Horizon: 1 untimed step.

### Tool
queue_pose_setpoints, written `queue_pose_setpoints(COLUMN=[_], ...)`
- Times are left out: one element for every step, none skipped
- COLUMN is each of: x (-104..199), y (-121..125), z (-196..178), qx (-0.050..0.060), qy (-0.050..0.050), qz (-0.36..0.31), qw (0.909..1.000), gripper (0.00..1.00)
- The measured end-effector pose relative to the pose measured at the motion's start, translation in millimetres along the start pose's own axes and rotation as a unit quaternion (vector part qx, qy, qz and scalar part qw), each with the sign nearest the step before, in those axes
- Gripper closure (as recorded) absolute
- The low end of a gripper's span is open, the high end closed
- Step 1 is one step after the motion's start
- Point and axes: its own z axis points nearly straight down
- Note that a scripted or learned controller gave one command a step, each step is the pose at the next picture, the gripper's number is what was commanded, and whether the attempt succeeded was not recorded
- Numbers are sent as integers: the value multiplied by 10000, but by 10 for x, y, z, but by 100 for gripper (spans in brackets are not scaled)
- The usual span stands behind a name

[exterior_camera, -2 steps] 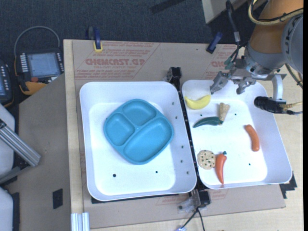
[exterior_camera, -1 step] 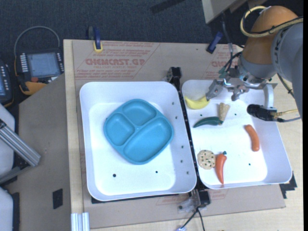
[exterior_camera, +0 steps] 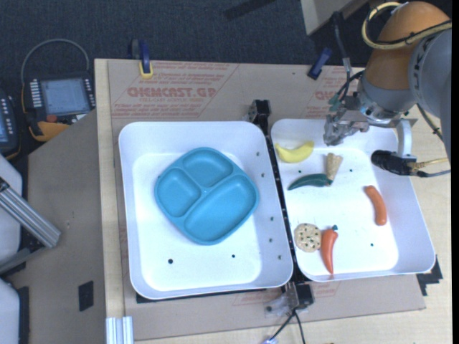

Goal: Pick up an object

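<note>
The pincer [exterior_camera: 334, 139], grip state unclear, is hovering over the right bin [exterior_camera: 409, 253] holding one banana [exterior_camera: 295, 151], one cone [exterior_camera: 333, 165], one green pepper [exterior_camera: 310, 182], one sausage [exterior_camera: 376, 205], one cookie [exterior_camera: 307, 237] and one carrot [exterior_camera: 328, 247].

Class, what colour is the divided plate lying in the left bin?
Light blue; the divided plate shows plainly in the camera view.

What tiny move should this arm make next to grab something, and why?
Probably lower the gripper straight down and a touch toward the near side. It hangs over the far end of the right bin, between the banana and the cone-shaped piece, with nothing between its fingers, so either lies close by.
</note>
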Motion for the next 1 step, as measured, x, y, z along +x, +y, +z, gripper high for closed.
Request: queue_pose_setpoints(x=[-16], y=[-25], z=[-641], qx=[-31], qy=[-8], qz=[-1], qw=[10000], gripper=[100])
